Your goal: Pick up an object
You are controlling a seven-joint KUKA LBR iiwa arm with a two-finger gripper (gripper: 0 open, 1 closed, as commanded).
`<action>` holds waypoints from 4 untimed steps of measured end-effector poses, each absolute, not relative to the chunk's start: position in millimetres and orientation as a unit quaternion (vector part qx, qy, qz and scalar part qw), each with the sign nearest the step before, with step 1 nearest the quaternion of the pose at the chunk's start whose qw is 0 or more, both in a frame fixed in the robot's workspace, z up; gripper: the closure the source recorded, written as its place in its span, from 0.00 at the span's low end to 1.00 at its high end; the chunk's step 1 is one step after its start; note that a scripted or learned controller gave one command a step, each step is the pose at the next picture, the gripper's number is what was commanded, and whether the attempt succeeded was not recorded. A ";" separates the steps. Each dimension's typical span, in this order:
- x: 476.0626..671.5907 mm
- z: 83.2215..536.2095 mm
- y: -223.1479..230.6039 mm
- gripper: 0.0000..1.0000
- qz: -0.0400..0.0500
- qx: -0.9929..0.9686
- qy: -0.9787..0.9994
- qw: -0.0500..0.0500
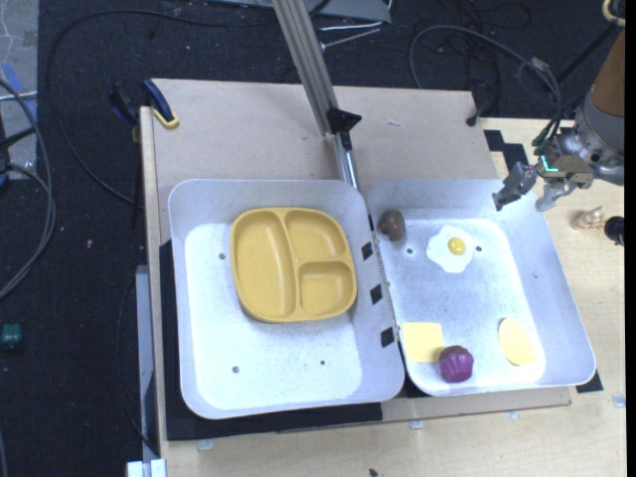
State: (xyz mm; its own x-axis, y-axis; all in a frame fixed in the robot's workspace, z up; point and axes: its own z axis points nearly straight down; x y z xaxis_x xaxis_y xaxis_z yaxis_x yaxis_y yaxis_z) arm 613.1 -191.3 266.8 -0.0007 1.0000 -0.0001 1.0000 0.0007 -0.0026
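Gripper [528, 189]: I have it at the upper right corner of the right bin [556, 296], above the rim. Two dark fingers [509, 193] point down and left, spread apart with bare space between them. I read them as open, holding nothing.

Left bin [199, 366]: one yellow divided tray [294, 263], three compartments, lying flat at the bin's middle.

Right bin, contents:
- Fried egg toy [453, 248], upper middle, white with a yellow yolk. Nearest the fingers of all the pieces, yet clearly apart from them.
- Brown rounded piece [392, 225], upper left corner, just beside the divider between the bins.
- Yellow square slice [420, 342], lower left, flat on the floor.
- Purple piece [456, 364], just beside the square slice, on its lower right, possibly touching it.
- Pale yellow oval [518, 341], lower right, near the sloping wall.

Desk [417, 127]: tan board under both bins, bare behind them.

Step in hand, as I judge it: approach. No object is chosen by contact; nothing is lifted.

Next move, as I judge it: I need the arm carried left and down over one piece, fingers kept apart until they straddle it. The egg is closest but flat, so a low grip would be needed. The purple and brown pieces stand taller and look easier to pinch; the brown one sits tight against the wall, which leaves little room on that side.
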 end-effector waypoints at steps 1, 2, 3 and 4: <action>613.9 268.4 -191.3 0.00 0.000 -0.707 -0.708 -0.001; 619.9 216.1 -199.0 0.00 0.001 -0.707 -0.707 0.001; 617.2 155.7 -190.0 0.00 0.001 -0.707 -0.707 0.002; 621.3 106.0 -198.1 0.00 0.001 -0.707 -0.707 0.001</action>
